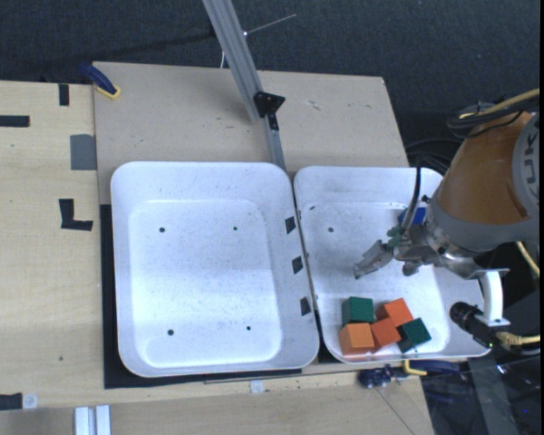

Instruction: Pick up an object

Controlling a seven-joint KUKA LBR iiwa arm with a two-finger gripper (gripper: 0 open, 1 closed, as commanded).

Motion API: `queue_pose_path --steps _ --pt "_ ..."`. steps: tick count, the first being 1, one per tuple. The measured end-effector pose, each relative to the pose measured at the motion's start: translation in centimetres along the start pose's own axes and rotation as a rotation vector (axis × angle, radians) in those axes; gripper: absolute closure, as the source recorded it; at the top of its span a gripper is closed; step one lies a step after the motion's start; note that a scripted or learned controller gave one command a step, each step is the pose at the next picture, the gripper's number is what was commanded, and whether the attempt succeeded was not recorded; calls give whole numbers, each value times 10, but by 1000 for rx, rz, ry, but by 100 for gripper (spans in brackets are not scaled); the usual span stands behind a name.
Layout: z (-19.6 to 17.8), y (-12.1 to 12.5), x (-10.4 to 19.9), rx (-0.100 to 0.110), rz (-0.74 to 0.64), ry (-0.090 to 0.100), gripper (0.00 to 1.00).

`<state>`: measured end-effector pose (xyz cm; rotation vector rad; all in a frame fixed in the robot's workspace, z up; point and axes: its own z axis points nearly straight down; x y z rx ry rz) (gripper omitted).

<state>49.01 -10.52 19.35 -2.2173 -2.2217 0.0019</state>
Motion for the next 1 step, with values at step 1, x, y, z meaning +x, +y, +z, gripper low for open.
queue_pose_path --steps 1 --pt "0 0 0 0 0 0 0"
